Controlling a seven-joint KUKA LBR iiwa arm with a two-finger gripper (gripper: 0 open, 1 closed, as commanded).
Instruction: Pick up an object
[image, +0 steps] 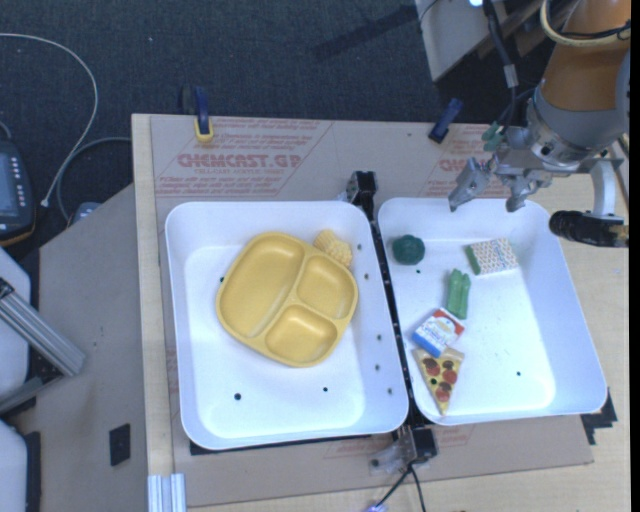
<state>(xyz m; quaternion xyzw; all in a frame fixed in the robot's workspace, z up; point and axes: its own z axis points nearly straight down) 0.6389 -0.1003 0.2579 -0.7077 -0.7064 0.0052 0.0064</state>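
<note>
Objects to choose from lie in the right bin (570, 330): a small patterned block (491, 257) near the far wall, a dark green round piece (407, 249) close to the divider, a green bar (458, 293) in the middle, a small red, white and blue carton (438, 331) below it, and a toy pizza slice (440, 375) touching the carton at the near side. The gripper (493, 188) hangs above the far rim of this bin with its two fingers spread apart and nothing between them. I judge that all these pieces are light toys. The patterned block is nearest to the gripper and stands apart from the others, so it seems the easiest one; it looks soft or foam-like, and the flat opposite sides should give a good hold. The pizza slice lies flat and thin, so probably it slips from the fingers. In the left bin (200, 380) rest a yellow divided plate (288, 298) and a corn-like toy (334, 246) at its far edge.
</note>
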